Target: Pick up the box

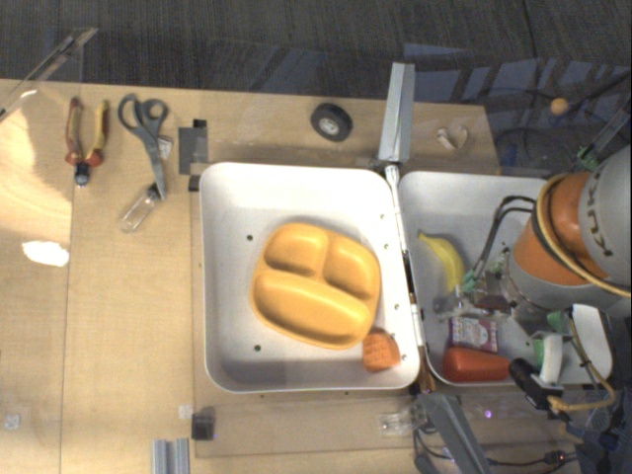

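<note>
The box [472, 334] lies flat in the right bin [434, 200], between a yellow banana [444, 260] and a red item [476, 364]. The arm [583, 235] hangs just beside it; whether its jaws are open, I cannot tell.

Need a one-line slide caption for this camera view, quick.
KUKA arm over the right bin, above a small box, banana and red item; yellow container in left bin.

A large yellow moulded piece [317, 285] is lying in the left bin [227, 265], with a small orange lump [380, 352] touching its lower right edge. The arm [578, 235] is reaching over the right bin [444, 200], where a banana [443, 261], a purple box [473, 333] and a red item [474, 364] are sitting.
</note>
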### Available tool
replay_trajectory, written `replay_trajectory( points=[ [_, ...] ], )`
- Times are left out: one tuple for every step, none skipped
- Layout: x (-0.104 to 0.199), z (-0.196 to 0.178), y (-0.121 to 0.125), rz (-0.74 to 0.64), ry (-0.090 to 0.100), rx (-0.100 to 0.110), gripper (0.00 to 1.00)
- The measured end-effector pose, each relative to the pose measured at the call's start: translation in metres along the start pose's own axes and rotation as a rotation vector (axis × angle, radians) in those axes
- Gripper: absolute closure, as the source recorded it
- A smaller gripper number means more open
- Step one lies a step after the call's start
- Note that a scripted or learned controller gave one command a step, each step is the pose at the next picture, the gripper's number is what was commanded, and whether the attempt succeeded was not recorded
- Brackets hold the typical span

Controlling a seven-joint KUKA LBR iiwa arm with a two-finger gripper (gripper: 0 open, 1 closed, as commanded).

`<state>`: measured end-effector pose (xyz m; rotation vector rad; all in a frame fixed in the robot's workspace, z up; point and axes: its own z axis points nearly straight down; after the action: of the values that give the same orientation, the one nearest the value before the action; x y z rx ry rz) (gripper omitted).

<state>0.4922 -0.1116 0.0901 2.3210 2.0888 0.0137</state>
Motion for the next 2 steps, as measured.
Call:
replay_trajectory(
  points=[
    [0.021, 0.0, -0.002, -0.063, 0.0, -0.001, 0.0],
    [0.021, -0.013, 0.002, -0.067, 0.0, -0.01, 1.0]
  ],
)
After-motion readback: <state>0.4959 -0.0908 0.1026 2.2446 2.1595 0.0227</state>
